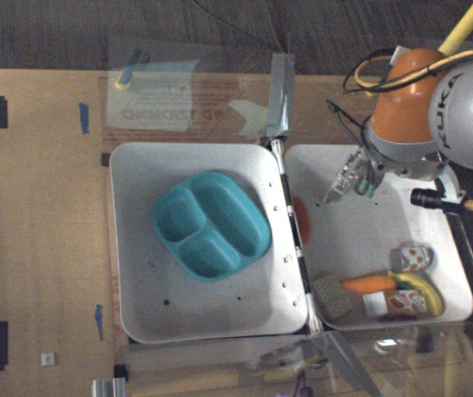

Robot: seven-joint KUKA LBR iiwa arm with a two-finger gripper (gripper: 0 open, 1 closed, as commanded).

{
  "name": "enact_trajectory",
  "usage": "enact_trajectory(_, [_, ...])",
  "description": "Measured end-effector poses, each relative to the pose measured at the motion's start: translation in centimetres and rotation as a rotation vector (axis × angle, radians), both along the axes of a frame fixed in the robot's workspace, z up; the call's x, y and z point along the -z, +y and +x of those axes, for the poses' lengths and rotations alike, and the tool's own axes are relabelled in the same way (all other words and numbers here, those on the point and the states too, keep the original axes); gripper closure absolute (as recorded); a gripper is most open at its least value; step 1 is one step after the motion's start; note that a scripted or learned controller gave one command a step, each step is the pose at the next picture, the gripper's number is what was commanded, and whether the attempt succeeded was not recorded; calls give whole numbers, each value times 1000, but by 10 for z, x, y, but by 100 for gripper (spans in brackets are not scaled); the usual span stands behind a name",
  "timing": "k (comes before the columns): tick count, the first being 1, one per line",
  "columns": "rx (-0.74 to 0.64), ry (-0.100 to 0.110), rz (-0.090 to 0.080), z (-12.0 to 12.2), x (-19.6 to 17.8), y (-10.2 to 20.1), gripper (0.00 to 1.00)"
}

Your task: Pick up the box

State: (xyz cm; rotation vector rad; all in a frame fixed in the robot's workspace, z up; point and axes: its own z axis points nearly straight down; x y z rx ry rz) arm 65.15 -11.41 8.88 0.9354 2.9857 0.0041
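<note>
The box is a small white and red carton lying at the front of the right bin. A carrot and a banana lie partly over it. My gripper hangs over the back left part of that bin, pointing down and to the left, well away from the box. Nothing shows in its grasp.
A small patterned cup stands behind the banana. A grey pad lies at the bin's front left and a red object rests against its left wall. The left bin holds a teal divided plate.
</note>
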Motion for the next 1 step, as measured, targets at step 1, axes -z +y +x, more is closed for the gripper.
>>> enact_trajectory(1, [-16,4,-1,-6,-278,-44,100])
